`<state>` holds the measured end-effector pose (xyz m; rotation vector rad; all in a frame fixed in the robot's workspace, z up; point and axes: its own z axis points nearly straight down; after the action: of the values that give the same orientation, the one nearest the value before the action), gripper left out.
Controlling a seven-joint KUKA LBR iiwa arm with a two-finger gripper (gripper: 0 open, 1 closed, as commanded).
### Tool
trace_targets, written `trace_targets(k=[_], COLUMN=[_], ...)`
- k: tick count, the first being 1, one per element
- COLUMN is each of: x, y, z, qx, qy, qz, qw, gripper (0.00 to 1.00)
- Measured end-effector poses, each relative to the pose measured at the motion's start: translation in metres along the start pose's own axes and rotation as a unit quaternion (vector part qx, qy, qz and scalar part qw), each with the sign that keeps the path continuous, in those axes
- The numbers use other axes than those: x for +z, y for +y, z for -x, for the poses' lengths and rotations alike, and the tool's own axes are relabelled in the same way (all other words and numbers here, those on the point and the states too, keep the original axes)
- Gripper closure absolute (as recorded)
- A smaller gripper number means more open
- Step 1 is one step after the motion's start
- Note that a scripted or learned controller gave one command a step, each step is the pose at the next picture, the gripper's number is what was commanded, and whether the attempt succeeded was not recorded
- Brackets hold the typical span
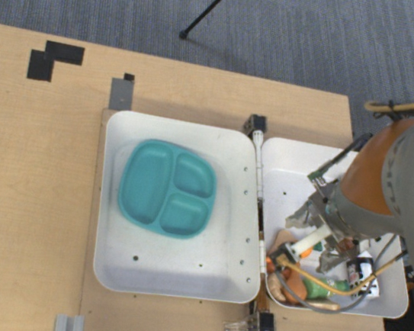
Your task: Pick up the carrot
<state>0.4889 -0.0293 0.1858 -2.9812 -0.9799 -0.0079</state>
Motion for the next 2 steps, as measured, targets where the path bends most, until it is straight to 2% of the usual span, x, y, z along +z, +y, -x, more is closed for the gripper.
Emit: trace_targets(k=[1,2], x=[0.082,0.090], y=[0.063,0.052], z=[0.043,0.027], qx=[-0.058,0.043], qy=[0.001,0.010], qz=[0.009,0.017], qw=[0.9983,0.9989], gripper=[0.00,0.00])
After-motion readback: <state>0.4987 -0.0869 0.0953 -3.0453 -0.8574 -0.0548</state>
